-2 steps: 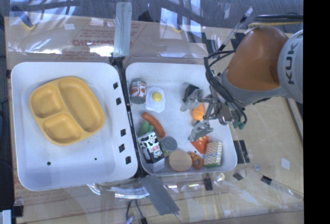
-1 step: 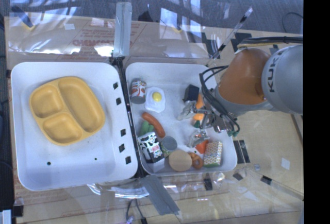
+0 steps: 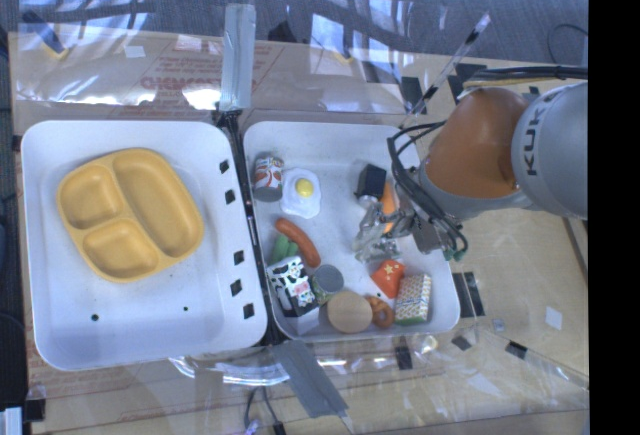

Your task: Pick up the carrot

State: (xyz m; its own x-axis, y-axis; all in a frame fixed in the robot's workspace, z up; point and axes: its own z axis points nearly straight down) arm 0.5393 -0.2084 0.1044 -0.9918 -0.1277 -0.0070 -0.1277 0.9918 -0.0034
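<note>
The carrot (image 3: 389, 195) is a narrow orange piece in the right bin (image 3: 330, 138), close against the arm's wrist and partly hidden by it. My gripper (image 3: 374, 235) reaches down into the middle of the right bin, a little nearer the front than the carrot. Nothing can be seen held in it. Just in front of the gripper lies a red-orange toy (image 3: 388, 276) with a pale star mark.
The right bin also holds a small can (image 3: 267, 175), a fried egg (image 3: 302, 191), a sausage (image 3: 298, 239), a cow-patterned box (image 3: 290, 285), a tan egg-shaped piece (image 3: 348, 311), a pretzel (image 3: 381, 312) and a cake slice (image 3: 414, 297). In the left bin (image 3: 60, 318) lies a yellow divided plate (image 3: 128, 213).
</note>
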